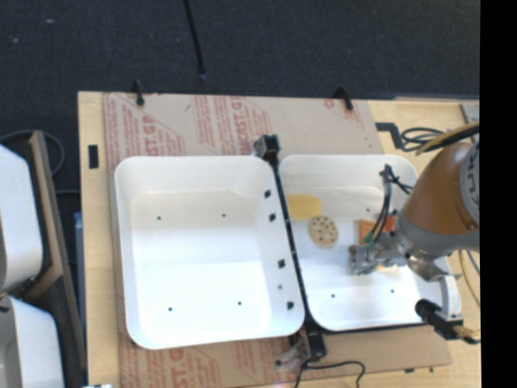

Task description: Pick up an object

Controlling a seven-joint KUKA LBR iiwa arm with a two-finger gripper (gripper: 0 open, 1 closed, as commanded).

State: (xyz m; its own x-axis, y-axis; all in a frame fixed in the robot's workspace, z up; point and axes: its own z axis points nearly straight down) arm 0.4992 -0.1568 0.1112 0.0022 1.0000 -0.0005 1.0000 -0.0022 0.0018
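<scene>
A pale wooden desk (95,241) on dark carpet carries a printed cardboard sheet (202,124) and two shallow white bins, the left bin (194,249) and the right bin (347,297), joined by a black clipped seam. The grey arm (440,200) with its orange band reaches into the right bin, the gripper (367,259) low over the floor; whether it is open or closed cannot be told. A round speckled tan cookie (323,230) lies just left of the gripper, a flat yellow piece (303,207) beyond it, an orange object (373,229) beside the wrist
</scene>
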